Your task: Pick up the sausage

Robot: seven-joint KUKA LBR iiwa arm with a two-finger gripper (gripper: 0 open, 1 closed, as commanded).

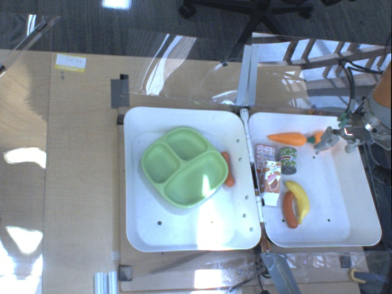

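Nearest the camera in the right white bin [361, 225], the reddish-brown toy sausage [289, 211] lies flat on the bin floor, pressed along the left side of a curved yellow plastic banana [299, 199]. Nothing grips it, so the pick-up looks not yet begun: the reach, the descent, the grasp and the lift all seem left to do.

Just beyond the sausage lies a small flat printed packet [271, 179] with a red and white picture on it, and above that a second small carton [264, 154]; their print is too small to read. Beside them stands a little dark tin can [286, 160] with a green label, also illegible.

In the left white bin [141, 225] sits a light green plastic divided plate [184, 166], with a second small orange-red sausage-like piece [227, 168] touching its right rim.

Farther back in the right bin an orange toy carrot [288, 139] lies crosswise. Near its tip hangs the grey two-finger gripper [326, 141], well apart from the sausage; I cannot tell how its claw is set, and it grasps nothing that I can see.

Far off on the bench, a small yellow sticker [70, 62] bears unreadable writing.
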